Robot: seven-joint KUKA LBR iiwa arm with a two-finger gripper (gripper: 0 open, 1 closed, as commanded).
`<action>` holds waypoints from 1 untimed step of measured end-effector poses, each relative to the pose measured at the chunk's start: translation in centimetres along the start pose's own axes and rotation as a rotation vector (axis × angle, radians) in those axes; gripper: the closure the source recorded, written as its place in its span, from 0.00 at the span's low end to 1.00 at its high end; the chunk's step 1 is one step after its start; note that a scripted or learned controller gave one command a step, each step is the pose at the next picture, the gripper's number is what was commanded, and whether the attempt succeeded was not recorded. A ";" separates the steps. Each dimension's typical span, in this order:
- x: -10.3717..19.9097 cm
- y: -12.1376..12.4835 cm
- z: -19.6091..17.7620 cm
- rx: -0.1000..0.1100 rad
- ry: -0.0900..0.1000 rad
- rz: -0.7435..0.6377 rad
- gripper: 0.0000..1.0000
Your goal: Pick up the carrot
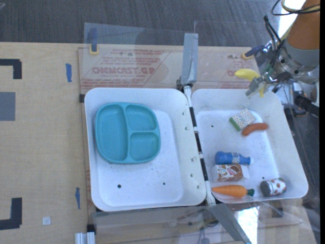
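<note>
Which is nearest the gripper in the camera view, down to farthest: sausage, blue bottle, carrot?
From the gripper at the right bin's far right corner:
1. Sausage, upper part of the right bin.
2. Blue bottle, mid bin.
3. Carrot, at the near edge.

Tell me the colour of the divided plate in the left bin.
Teal blue plate, seen in the camera view.

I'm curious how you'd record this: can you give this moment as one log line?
task: pick up carrot | carrot: near edge of right bin, untouched | gripper: above bin's far corner, away from carrot | grasp: not yet
</note>
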State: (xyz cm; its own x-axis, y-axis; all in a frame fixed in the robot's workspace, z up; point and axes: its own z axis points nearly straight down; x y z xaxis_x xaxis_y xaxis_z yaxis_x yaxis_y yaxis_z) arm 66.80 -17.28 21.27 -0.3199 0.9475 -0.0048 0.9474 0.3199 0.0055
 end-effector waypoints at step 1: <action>5.6 1.8 4.9 0.004 0.005 -0.277 1.00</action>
State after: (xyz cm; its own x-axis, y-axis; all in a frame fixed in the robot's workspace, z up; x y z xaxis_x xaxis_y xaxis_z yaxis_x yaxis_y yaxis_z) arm 66.76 -11.37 16.39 -0.5667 0.8239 -0.0007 0.8239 0.5667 0.0011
